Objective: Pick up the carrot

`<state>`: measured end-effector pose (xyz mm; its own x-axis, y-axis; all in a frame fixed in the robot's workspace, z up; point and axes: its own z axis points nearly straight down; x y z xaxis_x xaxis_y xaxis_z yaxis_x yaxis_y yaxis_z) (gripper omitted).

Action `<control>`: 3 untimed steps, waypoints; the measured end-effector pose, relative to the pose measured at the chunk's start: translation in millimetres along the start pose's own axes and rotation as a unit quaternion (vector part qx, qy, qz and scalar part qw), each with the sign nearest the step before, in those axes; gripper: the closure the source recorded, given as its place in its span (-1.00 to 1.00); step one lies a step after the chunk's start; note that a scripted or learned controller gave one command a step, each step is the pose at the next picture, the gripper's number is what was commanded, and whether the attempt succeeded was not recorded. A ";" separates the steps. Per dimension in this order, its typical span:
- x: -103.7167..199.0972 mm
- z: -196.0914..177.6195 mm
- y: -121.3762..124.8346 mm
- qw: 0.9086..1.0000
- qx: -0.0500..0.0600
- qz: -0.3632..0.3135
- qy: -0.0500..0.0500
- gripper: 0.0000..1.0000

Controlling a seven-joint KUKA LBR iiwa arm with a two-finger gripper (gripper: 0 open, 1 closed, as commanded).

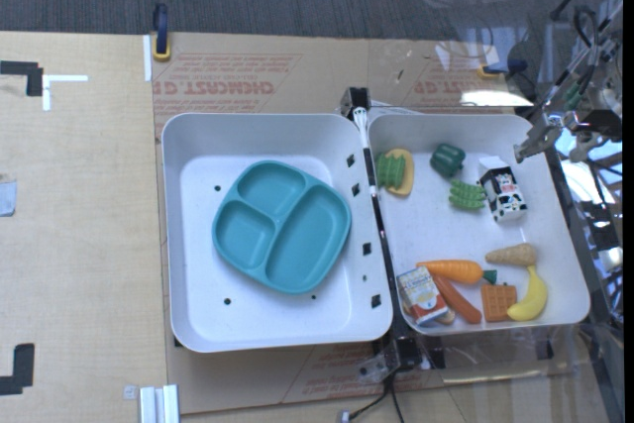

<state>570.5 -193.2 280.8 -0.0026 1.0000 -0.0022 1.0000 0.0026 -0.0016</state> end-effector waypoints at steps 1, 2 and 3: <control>45.1 61.3 -39.9 0.997 0.000 -0.082 0.000 -1.00; 81.2 171.9 -80.4 0.970 -0.004 -0.244 0.000 -1.00; 80.5 163.4 -78.2 0.970 -0.006 -0.241 -0.001 1.00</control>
<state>491.8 -113.3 117.4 -0.4702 0.8825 -0.0067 0.8825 0.4703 0.0090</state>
